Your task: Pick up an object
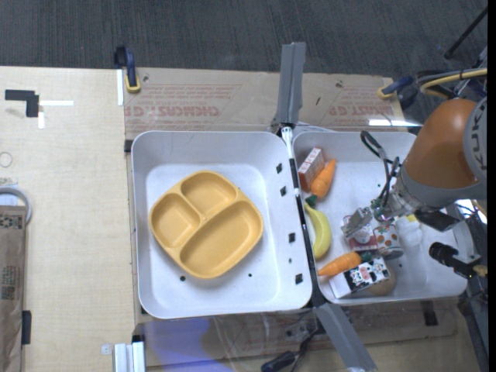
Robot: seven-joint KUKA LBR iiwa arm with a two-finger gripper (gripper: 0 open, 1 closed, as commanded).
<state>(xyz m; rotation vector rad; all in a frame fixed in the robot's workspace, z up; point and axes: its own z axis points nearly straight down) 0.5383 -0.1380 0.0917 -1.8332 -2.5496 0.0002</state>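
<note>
gripper (360,225): low in right bin (434,285), finger state can't tell
carrot (339,266): just below gripper, long axis near level, tip pointing left, touching carton (363,277)
banana (318,229): upright along left wall
plate (205,223): left bin (155,285)

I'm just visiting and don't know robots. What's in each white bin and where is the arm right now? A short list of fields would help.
left bin: one yellow divided plate
right bin: small carton, two carrots, banana, cow-print box, a few small items
arm: reaching in from the right, over the right bin
tool: low among the right bin's small items
holding anything: cannot tell
</note>
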